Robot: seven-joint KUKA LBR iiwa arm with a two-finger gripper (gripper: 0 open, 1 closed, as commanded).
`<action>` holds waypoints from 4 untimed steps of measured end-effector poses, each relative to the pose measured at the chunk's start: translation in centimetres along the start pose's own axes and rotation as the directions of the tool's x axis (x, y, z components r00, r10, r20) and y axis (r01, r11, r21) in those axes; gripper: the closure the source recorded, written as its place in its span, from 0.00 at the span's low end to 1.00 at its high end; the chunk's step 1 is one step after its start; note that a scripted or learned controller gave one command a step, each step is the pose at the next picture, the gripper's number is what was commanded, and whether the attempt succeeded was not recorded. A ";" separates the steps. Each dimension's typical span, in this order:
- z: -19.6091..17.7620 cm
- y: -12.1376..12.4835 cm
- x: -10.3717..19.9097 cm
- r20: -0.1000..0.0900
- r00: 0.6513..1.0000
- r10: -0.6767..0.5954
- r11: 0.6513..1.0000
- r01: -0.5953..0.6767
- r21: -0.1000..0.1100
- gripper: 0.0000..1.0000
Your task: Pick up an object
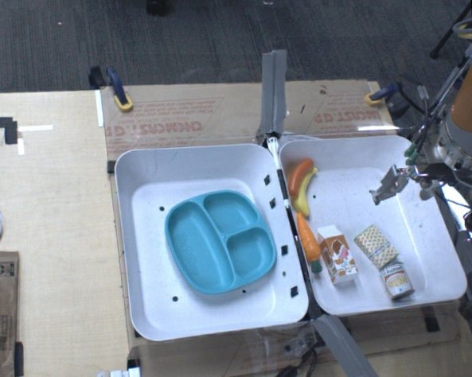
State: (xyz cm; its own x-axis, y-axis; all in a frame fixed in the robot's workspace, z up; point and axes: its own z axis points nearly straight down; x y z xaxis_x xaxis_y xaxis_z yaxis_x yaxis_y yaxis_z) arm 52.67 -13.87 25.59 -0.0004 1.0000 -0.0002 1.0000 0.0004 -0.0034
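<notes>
Objects for picking all lie in the right bin [434,291], toward its left and near parts. A banana [304,189], yellow with an orange-red piece lying against its far end, sits by the bin's left wall; its long axis runs from far-right down to near-left in a gentle curve. Just near of it a carrot [307,239] lies along the same wall, its long axis running far to near, with a green bit at its near end. Beside the carrot's near end a small juice carton [338,255] lies on its side, long axis running far to near and tilting slightly right. To its right a patterned packet [377,245] lies diagonally, and just near of that a small can [397,280] lies with its label up, its axis close to far-near. The left bin [136,253] holds a blue divided plate [220,241] with three compartments, set at a tilt so that its long axis runs from far-left to near-right. The hand [383,188] hangs over the far right part of the right bin, well apart from the objects, pointing left; nothing is between its fingers, though whether they are spread or closed I cannot tell. Both bins rest on a table [44,179] of pale wood.
</notes>
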 end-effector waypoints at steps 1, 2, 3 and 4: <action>7.9 2.1 -3.2 0.000 0.964 -0.267 0.964 0.267 -0.001 0.00; 1.1 6.7 -6.7 0.005 0.799 -0.602 0.799 0.602 -0.004 0.00; 12.2 0.6 -7.8 0.001 0.787 -0.617 0.787 0.617 -0.003 0.00; 16.5 -3.2 -4.1 0.001 0.696 -0.718 0.696 0.718 -0.003 0.00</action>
State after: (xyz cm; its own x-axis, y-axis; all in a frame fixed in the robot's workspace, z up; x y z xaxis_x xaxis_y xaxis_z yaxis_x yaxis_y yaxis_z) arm 49.44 -17.96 9.12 -0.7185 0.6955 0.0017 0.6955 0.7185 0.0000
